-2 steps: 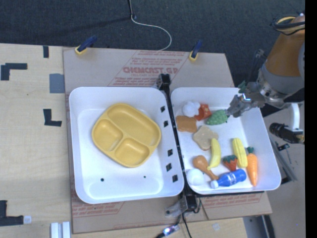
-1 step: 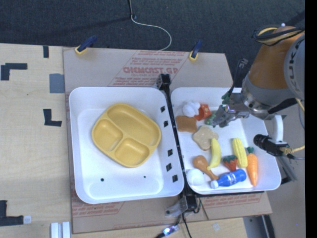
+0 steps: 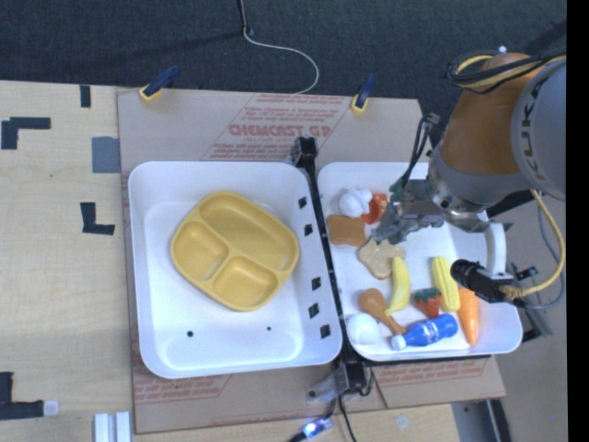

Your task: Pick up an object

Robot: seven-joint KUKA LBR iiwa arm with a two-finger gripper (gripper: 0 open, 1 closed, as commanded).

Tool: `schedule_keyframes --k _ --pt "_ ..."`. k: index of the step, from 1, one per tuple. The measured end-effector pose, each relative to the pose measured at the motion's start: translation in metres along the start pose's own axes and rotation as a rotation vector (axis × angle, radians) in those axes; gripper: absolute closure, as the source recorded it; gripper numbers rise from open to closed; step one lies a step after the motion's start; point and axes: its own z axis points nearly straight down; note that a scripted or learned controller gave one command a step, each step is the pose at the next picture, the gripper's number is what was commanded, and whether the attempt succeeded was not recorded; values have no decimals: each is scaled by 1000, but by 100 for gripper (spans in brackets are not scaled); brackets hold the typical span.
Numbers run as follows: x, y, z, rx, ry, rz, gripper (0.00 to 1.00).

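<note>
Camera view, fixed overhead: grey arm's two-finger gripper (image 3: 394,231) hangs low in the shallow white right bin (image 3: 497,343), just above a tan biscuit-shaped plastic toy (image 3: 375,260). Finger state cannot be told. Beside the biscuit toy lie a yellow plastic banana (image 3: 399,284) touching it, a brown bread-like piece (image 3: 345,230) and a white-and-red toy (image 3: 363,203); a blue bottle (image 3: 429,331) lies farther off. Likely failure: crowded neighbours block one finger, so the close slips or pinches two items.
</note>
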Motion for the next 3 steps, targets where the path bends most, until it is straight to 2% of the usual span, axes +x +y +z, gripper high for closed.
schedule_keyframes --k 1,2,3 --pt "-1 15 -1 -1 -2 4 100" --pt "6 14 -1 0 -1 3 100" --pt "-4 3 14 2 -3 6 100"
